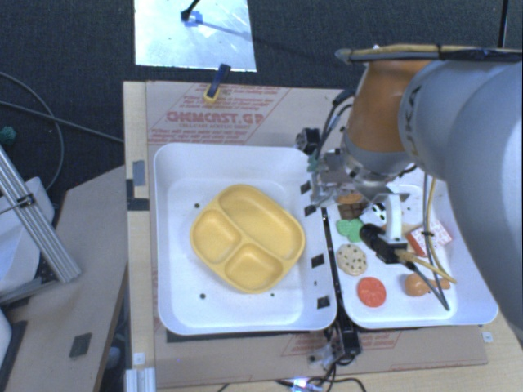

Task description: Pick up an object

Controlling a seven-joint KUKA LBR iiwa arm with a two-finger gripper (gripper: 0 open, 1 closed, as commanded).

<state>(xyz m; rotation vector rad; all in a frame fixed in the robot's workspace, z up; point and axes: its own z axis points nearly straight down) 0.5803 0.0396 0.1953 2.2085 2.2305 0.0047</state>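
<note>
A large, smooth grey arm (pixel 474 129) is seen, rounded in section. An orange band (pixel 380 109) is fitted above the wrist. Below the band, a grey metal wrist block (pixel 347 174) is noted, with dark cables (pixel 333 121) looped alongside.

"chemcast gp" on cardboard sheet (pixel 214 118)

Small toy foods (a speckled cookie (pixel 351 259), red tomato slice (pixel 372 291), green piece (pixel 350 229)) lie flat in the right bin (pixel 458 305).
</note>
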